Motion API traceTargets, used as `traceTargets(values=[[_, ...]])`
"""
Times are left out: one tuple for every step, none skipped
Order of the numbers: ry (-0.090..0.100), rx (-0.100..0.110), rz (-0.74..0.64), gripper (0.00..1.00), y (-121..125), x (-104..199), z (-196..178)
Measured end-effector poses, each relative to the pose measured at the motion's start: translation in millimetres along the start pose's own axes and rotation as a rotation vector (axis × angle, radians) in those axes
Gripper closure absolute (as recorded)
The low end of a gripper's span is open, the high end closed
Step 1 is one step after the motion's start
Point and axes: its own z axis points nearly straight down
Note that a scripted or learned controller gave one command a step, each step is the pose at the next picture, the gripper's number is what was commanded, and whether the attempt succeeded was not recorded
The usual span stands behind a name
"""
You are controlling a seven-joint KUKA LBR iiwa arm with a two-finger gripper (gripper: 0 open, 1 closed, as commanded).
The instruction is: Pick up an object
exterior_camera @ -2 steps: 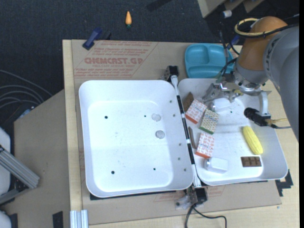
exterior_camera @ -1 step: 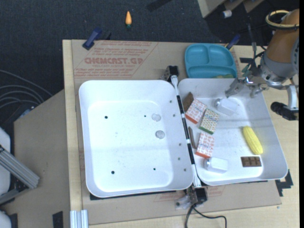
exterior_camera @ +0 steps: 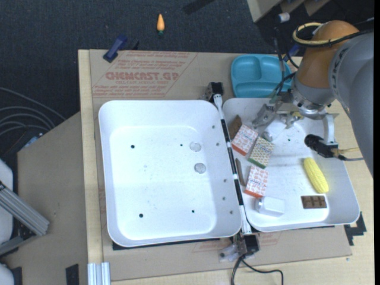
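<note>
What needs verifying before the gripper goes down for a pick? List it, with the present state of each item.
1. Gripper is over the right white bin: ok.
2. Something lies close under it: ok, the red-and-white printed packet is just below-left.
3. Fingers open enough to take it: cannot tell.
4. Target stands apart from its neighbours: not ok, the green-and-white printed packet touches it.
5. Easier targets exist: ok, the yellow toy corn cob and the brown chocolate-bar block lie apart.
6. Nothing already held: cannot tell.
</note>
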Motion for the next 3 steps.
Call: traceTargets(values=[[0.0, 0.002, 0.001, 0.0, -24.5, 33.2, 0.7], [0.0, 0.002, 0.001, 0.0, -22.6, 53.0, 0.1], [0.0, 0.002, 0.002, 0.0, -99.7, 48.5, 1.2]])
